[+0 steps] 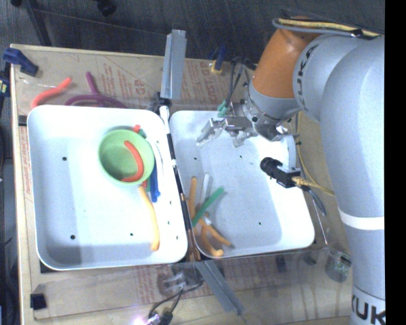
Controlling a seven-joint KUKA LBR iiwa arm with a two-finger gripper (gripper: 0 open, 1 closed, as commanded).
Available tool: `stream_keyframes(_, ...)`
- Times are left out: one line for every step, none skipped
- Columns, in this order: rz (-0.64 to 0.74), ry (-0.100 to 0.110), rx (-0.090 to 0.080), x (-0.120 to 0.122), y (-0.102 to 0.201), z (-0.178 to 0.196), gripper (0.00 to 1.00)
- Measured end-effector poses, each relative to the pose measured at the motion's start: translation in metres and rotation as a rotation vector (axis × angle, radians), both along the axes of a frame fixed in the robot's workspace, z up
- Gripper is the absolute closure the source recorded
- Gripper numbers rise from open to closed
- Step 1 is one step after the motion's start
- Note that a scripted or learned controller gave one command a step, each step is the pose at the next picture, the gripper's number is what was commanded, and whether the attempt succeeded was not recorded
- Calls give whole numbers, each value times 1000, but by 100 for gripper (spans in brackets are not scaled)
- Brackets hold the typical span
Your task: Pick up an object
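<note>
Left bin (61,215) sits on the worktop (122,66) and carries a green bowl (122,156) with a red curved piece (137,160) lying in it, plus a blue piece (153,187) and a long yellow strip (152,222) running down toward the bin's near edge. Behind that bin, on the worktop, an orange tool (51,92) and a purple hose (95,100).

Right bin (284,229) holds the likely targets: a cluster of thin sticks near its left wall, among them an orange stick (193,189), a green stick (212,202) and more orange sticks (213,239) by the near corner.

The hand (220,131) hangs over the far end of the right bin, fingers look spread, nothing between them. It is well apart from the stick cluster, which lies nearer the camera.

Step, as I judge it: approach, before any grasp. Nothing picked yet. Next move calls for shifting the hand toward the near-left part of the right bin, lining up across one stick, then descending and closing. Risk: sticks overlap and lie flat against the bin floor and wall, so the grip may slip or catch two.
</note>
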State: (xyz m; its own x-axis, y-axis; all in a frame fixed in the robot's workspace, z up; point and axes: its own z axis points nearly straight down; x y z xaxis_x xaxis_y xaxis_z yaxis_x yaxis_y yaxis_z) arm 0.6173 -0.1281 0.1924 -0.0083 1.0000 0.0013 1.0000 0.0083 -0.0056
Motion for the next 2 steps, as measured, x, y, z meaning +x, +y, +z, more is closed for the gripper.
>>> stream_keyframes(-60, -9, -12, -63, 15, -98, 0)
stream_keyframes(-53, -5, -8, -63, 18, -89, 100)
